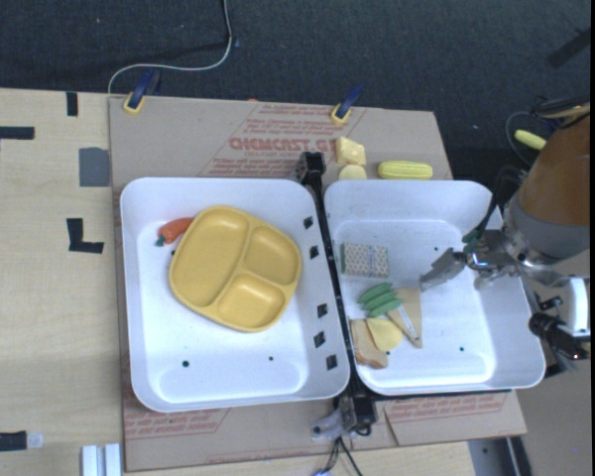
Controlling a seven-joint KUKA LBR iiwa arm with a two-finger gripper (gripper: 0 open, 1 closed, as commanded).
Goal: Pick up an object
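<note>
Pale wooden worktop (pixel 40 296) under a cardboard sheet carries two shallow white bins side by side. Reaching from the right, the grey arm's tool (pixel 438 269) hangs low over the right bin (pixel 476 360), its tip aimed toward the candidates heaped near the bin's left wall: a green bean-like toy (pixel 378 297), a pale yellow wedge (pixel 409 315), a tan bread-like slice (pixel 367 345) and a grey speckled square (pixel 365 259). Whether it is clenched or released cannot be told; nothing visibly sits in it. A yellow divided plastic plate (pixel 236 267) fills the left bin (pixel 218 385), beside an orange carrot toy (pixel 175 229).
</note>
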